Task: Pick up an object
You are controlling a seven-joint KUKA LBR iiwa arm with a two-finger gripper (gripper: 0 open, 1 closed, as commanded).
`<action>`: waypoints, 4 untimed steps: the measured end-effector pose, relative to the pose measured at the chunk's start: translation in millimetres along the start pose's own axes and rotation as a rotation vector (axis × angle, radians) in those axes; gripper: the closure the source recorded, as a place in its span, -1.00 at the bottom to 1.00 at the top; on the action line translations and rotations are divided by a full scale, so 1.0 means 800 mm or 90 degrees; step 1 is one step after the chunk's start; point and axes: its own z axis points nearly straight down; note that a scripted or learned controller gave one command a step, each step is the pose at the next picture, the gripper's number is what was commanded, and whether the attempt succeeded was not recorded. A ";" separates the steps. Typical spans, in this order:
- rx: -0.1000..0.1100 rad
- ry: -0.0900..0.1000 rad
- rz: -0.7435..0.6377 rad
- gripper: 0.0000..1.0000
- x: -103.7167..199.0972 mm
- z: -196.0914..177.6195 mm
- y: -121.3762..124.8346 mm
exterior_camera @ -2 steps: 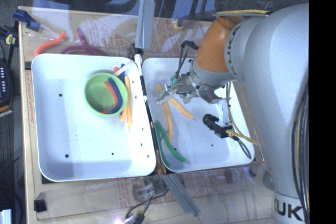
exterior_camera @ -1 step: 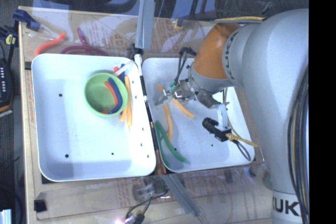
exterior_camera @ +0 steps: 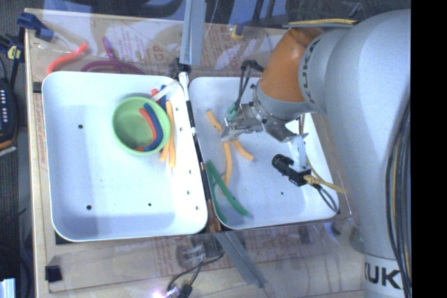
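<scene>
1. Orange sticks [exterior_camera: 234, 150] were scattered in right bin [exterior_camera: 318, 209], just beside hand [exterior_camera: 237, 126].
2. Hand state couldn't be told; fingers hidden by wrist.
3. Risk: thin sticks could be missed or pushed aside, judged by flat lie.

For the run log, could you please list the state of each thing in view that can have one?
Hand: low in the right bin, over the orange strips.
Green bowl: upright in the left bin, with curved strips in it.
Orange strips: loose on the right bin's floor.
Green strips: flat by the right bin's left wall.
Right bin: holding the strips.
</scene>
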 end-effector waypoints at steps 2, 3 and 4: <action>0.000 0.001 -0.001 1.00 0.000 -0.012 0.001; 0.000 0.000 -0.001 -1.00 0.000 -0.013 0.001; -0.001 0.001 -0.002 1.00 0.001 -0.025 0.002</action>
